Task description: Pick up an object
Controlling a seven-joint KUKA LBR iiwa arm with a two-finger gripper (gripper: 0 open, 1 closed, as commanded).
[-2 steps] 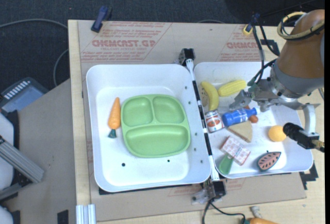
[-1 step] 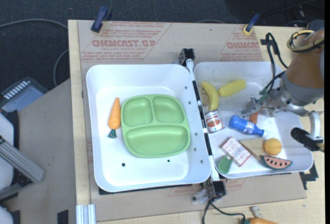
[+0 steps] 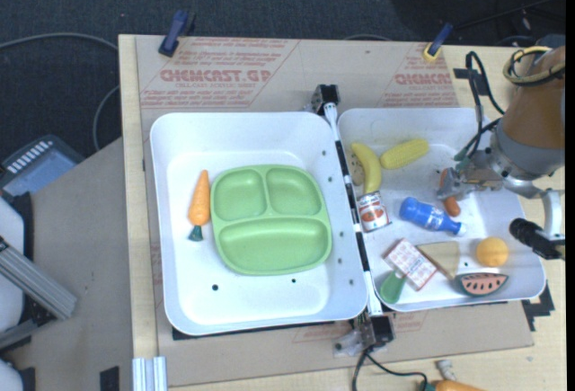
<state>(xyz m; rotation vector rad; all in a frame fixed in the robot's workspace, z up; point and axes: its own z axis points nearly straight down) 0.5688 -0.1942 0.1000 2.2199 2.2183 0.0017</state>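
Nearest the front edge of the surface, the right bin (image 3: 530, 286) holds a watermelon slice (image 3: 482, 282), an orange (image 3: 491, 251), a tan wedge (image 3: 438, 256), a red-checked packet (image 3: 411, 261) and a green piece (image 3: 392, 287) by its front left corner. The left bin (image 3: 180, 290) beside it carries a green tray (image 3: 268, 219) with a carrot (image 3: 199, 203) lying just off the tray's left edge.

Further back in the right bin, a red-labelled can (image 3: 373, 210) stands against the left wall, and a blue bottle (image 3: 429, 215) lies near the middle. Beyond them sit a banana (image 3: 363, 166) and a corn cob (image 3: 404, 153) close to the back wall.

The arm (image 3: 530, 124) reaches in over the bin's right wall, its gripper (image 3: 456, 179) low above the floor of the bin, just behind the blue bottle and to the right of the corn. Something small and orange-red shows at the tip, too small to name; whether the jaws are wide, narrow or closed on anything cannot be told.

By the look of it, the arm is in the descent-and-grasp step, with the bottle the nearest candidate. The next move calls for the jaws to settle squarely over one object and close before lifting straight up, clear of the neighbours.
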